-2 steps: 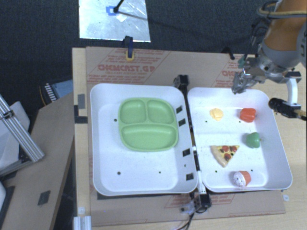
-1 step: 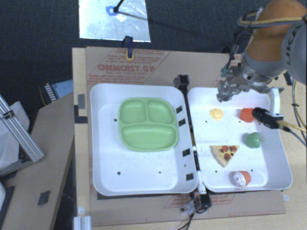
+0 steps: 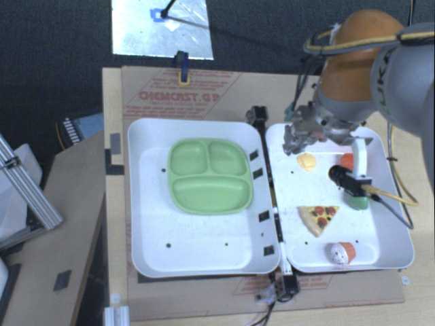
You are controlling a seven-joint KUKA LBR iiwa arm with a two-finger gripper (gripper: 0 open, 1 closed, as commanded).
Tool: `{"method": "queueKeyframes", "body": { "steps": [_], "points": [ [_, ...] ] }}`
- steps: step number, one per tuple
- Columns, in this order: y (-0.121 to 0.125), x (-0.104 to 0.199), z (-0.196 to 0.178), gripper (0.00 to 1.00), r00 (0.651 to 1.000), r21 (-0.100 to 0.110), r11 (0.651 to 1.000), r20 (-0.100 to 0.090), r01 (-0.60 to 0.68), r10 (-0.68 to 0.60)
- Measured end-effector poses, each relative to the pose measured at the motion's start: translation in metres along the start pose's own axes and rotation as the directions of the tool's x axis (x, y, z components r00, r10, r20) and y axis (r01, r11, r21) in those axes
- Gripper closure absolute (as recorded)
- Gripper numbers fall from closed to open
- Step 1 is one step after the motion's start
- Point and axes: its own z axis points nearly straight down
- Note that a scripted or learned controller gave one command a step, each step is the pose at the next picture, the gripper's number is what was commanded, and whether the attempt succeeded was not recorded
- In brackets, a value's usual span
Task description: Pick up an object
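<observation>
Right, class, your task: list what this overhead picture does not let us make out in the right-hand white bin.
- Small orange object, camera view: half covered by the robot's wrist fittings, so its shape is unclear.
- Small green object, camera view: mostly under the same fittings and cannot be identified.
- Small round orange-and-white object, camera view: too small to identify.
- Shallow white right bin, camera view: its far right corner is hidden by the grey arm.
</observation>
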Motion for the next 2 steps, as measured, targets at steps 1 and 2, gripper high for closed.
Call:
{"method": "queueKeyframes", "body": {
  "steps": [1, 2],
  "points": [
    [-0.005, 0.052, 0.013, 1.0, 1.0, -0.002, 1.0, 0.0, -0.001, 0.001],
    [-0.019, 0.105, 0.003, 1.0, 1.0, -0.003, 1.0, 0.0, 0.001, -0.001]
  ]
}}
